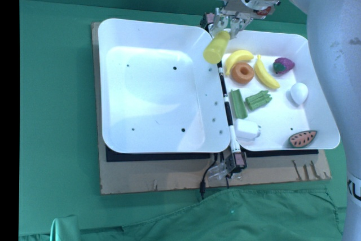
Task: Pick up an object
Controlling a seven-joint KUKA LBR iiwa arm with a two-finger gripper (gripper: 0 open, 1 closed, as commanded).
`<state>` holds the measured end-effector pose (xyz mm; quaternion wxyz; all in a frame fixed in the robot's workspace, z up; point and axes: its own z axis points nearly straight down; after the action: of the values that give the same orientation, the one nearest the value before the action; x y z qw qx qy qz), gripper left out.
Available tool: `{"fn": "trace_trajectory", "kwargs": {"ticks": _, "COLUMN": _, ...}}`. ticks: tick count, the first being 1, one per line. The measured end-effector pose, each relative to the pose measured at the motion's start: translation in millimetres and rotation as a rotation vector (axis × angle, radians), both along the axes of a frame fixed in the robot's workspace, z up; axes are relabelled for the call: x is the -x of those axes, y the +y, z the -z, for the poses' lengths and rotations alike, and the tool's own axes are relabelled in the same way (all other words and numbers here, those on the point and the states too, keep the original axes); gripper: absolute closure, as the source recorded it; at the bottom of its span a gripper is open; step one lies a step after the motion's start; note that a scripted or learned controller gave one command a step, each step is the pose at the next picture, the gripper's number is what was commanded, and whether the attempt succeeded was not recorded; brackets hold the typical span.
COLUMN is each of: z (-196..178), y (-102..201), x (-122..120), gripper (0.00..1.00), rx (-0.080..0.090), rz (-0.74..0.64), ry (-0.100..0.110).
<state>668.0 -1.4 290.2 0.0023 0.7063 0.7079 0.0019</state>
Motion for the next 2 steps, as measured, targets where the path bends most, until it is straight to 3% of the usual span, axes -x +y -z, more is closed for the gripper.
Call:
{"fn": "trace_trajectory", "kwargs": {"ticks": 1, "z": -37.3, "y": 57.2, "x": 70.6, "gripper": 1.00, "rx": -0.005, "rz": -0.002, "ry": 0.002}}
{"fn": "trace_trajectory", "kwargs": {"ticks": 2, "z": -103.8, "y": 89.6, "x": 125.4, "gripper": 1.00, "rx": -0.004, "rz": -0.001, "ry": -0.004}}
